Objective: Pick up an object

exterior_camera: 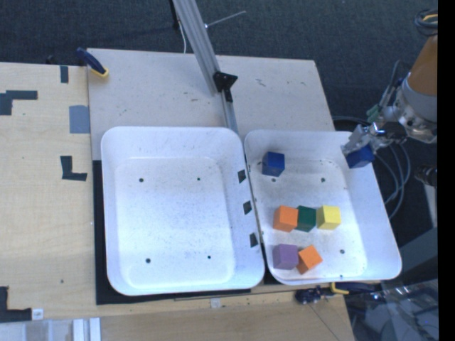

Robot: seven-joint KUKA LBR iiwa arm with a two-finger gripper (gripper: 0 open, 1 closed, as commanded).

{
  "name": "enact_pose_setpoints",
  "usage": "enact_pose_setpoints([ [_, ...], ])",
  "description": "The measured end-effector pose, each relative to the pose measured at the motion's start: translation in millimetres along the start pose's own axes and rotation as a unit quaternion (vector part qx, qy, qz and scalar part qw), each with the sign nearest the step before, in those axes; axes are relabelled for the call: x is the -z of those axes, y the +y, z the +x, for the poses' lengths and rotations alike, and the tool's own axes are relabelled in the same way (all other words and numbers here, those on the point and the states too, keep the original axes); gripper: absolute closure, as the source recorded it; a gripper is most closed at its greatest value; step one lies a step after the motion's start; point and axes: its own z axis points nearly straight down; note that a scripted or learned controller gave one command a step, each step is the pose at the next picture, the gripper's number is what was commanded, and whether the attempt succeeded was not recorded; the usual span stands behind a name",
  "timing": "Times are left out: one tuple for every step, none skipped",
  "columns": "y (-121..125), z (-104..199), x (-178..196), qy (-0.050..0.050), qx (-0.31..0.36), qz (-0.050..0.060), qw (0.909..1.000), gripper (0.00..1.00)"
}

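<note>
You have six small cubes lying in the right white bin: blue near its top, orange, green, yellow in a row, purple and orange below. At the frame's right, the gripper pinches a seventh blue cube.

- A pale wooden bench top fills the middle, scuffed with small dark marks.
- Dark blue-grey carpet lies beyond the bench's far edge.
- A light wooden board adjoins the bench's left side, with grey tape pieces stuck on it.
- A grey metal rail slants across the bench.
- A black mat shows at the bench's near edge.
</note>
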Motion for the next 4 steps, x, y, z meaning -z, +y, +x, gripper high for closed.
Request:
enact_pose_setpoints([
  [-18, 56, -11, 0.001, 0.002, 0.003, 1.0, 1.0],
  [-34, 100, -17, 0.001, 0.002, 0.003, 1.0, 1.0],
  [-37, 150, -11, 0.002, 0.003, 0.003, 1.0, 1.0],
  [-46, 201, -22, 0.001, 0.002, 0.004, 1.0, 1.0],
])
